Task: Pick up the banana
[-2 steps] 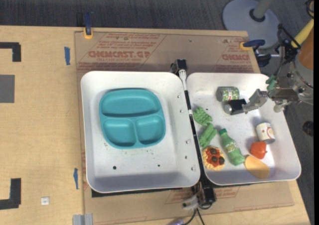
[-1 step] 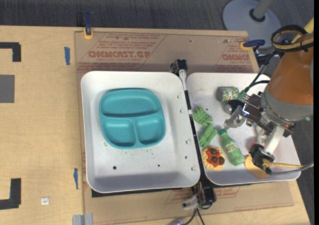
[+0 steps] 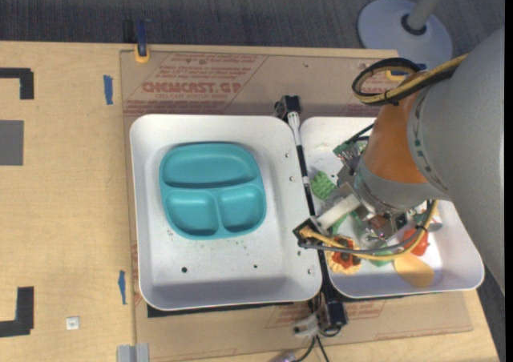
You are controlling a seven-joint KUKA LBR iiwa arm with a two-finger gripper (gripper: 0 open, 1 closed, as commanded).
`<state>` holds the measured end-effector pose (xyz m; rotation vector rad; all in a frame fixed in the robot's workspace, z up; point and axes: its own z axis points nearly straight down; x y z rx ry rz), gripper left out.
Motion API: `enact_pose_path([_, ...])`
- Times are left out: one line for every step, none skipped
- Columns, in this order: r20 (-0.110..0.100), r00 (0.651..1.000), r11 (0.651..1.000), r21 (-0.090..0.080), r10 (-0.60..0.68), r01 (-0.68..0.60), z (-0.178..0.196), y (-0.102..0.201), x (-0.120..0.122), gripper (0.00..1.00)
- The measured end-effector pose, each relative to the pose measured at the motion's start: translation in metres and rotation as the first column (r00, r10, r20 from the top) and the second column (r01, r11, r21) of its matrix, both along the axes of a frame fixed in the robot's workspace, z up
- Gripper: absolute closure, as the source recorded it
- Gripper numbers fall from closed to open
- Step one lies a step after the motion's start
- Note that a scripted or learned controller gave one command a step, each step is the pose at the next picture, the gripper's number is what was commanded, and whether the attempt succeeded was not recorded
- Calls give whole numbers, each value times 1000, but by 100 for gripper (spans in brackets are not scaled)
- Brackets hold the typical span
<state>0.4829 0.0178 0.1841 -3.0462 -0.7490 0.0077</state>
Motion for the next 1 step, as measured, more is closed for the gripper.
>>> enact_pose_path([5, 999, 999, -3, -49, 49, 208, -102, -3, 0])
